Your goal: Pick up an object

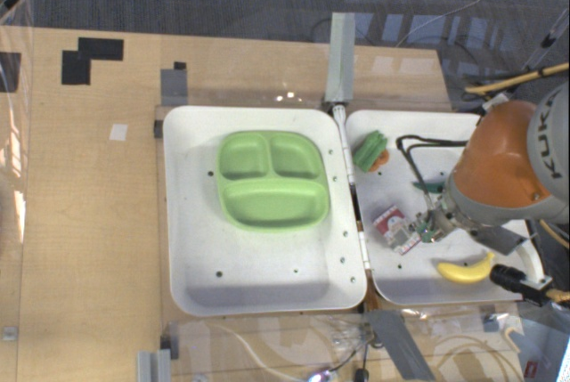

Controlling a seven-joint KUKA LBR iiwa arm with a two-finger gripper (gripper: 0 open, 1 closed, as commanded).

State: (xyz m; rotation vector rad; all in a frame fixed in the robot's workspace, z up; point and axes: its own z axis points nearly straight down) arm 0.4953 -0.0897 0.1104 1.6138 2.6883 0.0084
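In the right bin [445, 287], a small red and white packet [388, 223] lies near the middle. My gripper [426, 227] is low over the bin, right beside the packet's right edge, under the arm's orange band [503, 159]. A yellow banana [465, 270] lies near the bin's front, just right of and below the gripper. A green and orange toy [370, 150] rests at the bin's back left corner. I cannot see anything held.
The left bin [191, 273] holds a green divided plate [272, 179]. A black cable [419, 142] loops across the back of the right bin. A metal divider [338, 60] stands behind the bins, on the wooden bench [89, 220].
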